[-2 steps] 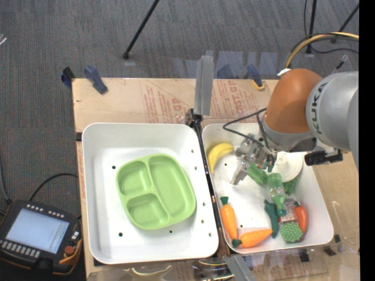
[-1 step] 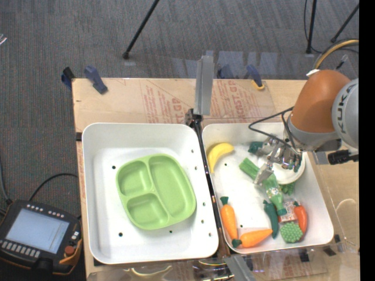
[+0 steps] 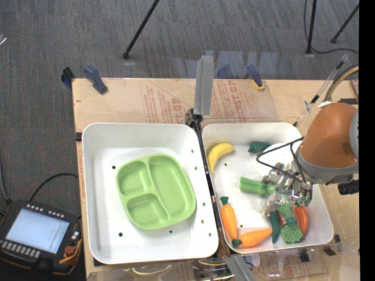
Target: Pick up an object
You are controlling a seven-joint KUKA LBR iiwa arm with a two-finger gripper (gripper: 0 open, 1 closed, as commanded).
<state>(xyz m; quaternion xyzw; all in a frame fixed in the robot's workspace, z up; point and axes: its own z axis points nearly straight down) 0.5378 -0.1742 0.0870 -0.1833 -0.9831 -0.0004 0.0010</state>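
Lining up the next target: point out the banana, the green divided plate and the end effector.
banana (image 3: pixel 219 153): camera view, middle of its yellow curve.
green divided plate (image 3: pixel 176 186): camera view, floor of its right compartment.
end effector (image 3: pixel 282 193): camera view, metal tip over the right bin's toys.

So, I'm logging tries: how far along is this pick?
Done: the gripper is down in the right bin among the toy food, by the green stalk. In hand: nothing visibly between its fingers. Left: grasp and lift something.

Single fixed camera, high above the bench (image 3: pixel 140 101), angled downward, both white bins (image 3: pixel 94 157) in frame, floor beyond
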